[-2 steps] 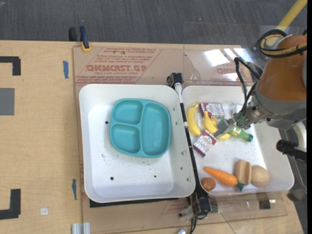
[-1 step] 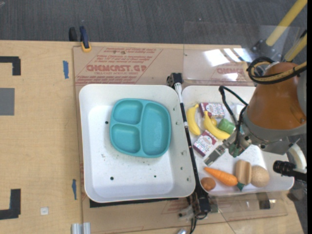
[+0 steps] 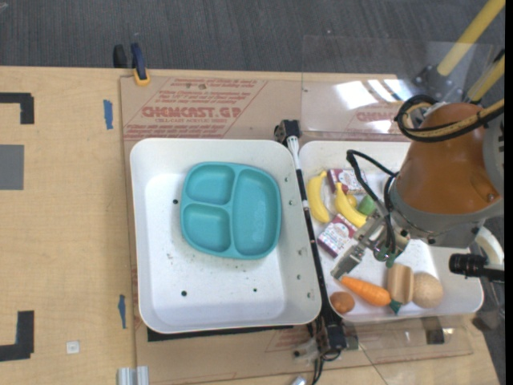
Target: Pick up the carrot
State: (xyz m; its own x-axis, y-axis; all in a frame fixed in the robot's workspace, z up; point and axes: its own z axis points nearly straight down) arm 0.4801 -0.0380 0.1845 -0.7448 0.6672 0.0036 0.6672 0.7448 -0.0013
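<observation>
Two shallow white bins sit side by side on the bench. The left bin [image 3: 152,215] holds a teal divided plate [image 3: 231,211] lying flat near its centre, well apart from the work. The right bin [image 3: 473,299] holds the clutter: two bananas [image 3: 333,199] near its left wall, small printed cartons [image 3: 337,235] beside them, and along the near edge a brown egg-like item [image 3: 343,301], the carrot [image 3: 365,290], a wooden block [image 3: 398,284] and a pale rounded piece [image 3: 427,289].

The carrot lies flat, tilted, its orange body running from upper left to lower right with the green stub toward the wooden block, which it appears to touch. It rests close to the bin's near wall.

The arm reaches in from the right; its orange band and grey wrist hang over the right bin and hide part of the contents. The gripper [image 3: 358,255] points down and to the left, its metal fingers [image 3: 350,261] just above and to the left of the carrot, apart from it. Nothing lies between the fingers. Their spacing cannot be told from this angle; the jaws read as one slanted mass.

Judgement: the approach is under way and the grasp is not made. The neighbouring block and the near wall leave little room for a finger on the carrot's far end, so a grasp across its middle looks safest.
</observation>
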